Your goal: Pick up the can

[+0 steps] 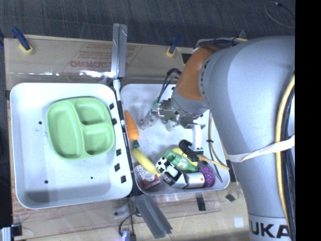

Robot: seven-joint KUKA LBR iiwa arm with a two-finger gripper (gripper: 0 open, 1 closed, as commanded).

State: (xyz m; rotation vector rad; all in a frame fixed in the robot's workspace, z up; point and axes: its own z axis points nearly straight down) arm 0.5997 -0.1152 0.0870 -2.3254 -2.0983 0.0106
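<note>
Over the right bin [131, 95], the arm [251, 99] is reaching in from the right, its orange band [193, 77] sitting above the wrist. Its tool [155, 112] is hanging low over the bin's upper middle, above bare white floor, and I cannot tell how it is set; the wrist and cables are crowding that spot.

Down at the bin's near end, the clutter is piling together. What looks like the can [195, 181], lying on its side with a silvery end showing, is resting against the bottom wall, well apart from the tool. A purple piece [207, 174] is touching it on the right. A green and yellow package [181, 160] is lying just above it, with a black and white item [168, 168] pressing in from the left. A banana [143, 159] is slanting beside that, and a reddish packet [148, 177] is sitting under the banana's lower end. A carrot [131, 126] is lying along the left wall, pointing up the bin.

Across the divider, the left bin [20, 134] is carrying a green tray [80, 127] with three compartments, tilted a little. Both bins are sitting on a table [60, 54] lined with cardboard, with blue clamps [22, 39] gripping its far edge.
</note>
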